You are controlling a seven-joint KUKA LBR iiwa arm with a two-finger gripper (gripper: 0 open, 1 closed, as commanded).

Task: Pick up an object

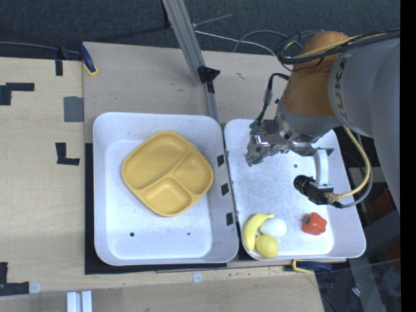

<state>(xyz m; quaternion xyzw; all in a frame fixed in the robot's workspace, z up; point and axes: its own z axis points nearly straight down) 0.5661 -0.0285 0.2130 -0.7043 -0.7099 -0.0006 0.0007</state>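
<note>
Right now the claw hangs over the upper part of the right bin, above bare white floor, and nothing sits between its fingers; whether they are spread or closed I cannot tell from this slant. The pickable things lie well apart from it, along the near edge of that bin: a banana curled against the bin's near left corner, a white egg-shaped piece touching it, a lemon just below them, and a small red pepper-like piece alone to the right. They look like light, stiff, smooth toy food, so weight should be no trouble but slipping could be. The red piece seems the easiest take, since it stands free; a grip across its widest middle would suit. The clustered three crowd the wall and each other. In the left bin rests a yellow divided plate, flat and wide, awkward to pinch except at its rim.
</note>
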